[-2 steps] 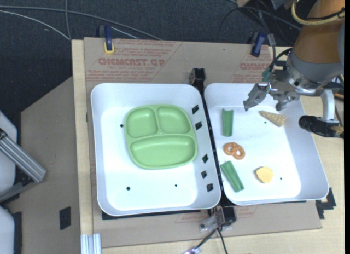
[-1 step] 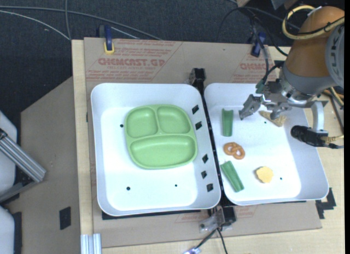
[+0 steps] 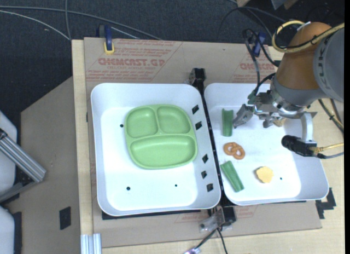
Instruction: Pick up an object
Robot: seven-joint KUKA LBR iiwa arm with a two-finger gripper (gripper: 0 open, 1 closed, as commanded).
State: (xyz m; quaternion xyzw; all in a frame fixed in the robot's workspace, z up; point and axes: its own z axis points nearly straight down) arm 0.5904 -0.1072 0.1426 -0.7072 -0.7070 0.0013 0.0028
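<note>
The right bin (image 3: 306, 187) holds a green stick (image 3: 227, 122) near its left wall, a brown pretzel (image 3: 234, 150) below it, a second green stick (image 3: 232, 175) lying slanted at the front left, and a yellow chunk (image 3: 264, 174) at the front middle. My gripper (image 3: 253, 119) hangs over the back middle of this bin, just right of the upper green stick. Its fingers stand apart, open, with nothing between them. The pretzel lies a short way in front of the gripper.
A green divided plate (image 3: 161, 136) lies in the left bin (image 3: 109, 192). A black divider with clips (image 3: 201, 132) runs between the bins. A black cable plug (image 3: 295, 144) hangs over the right bin's right side. Cables trail behind the bench.
</note>
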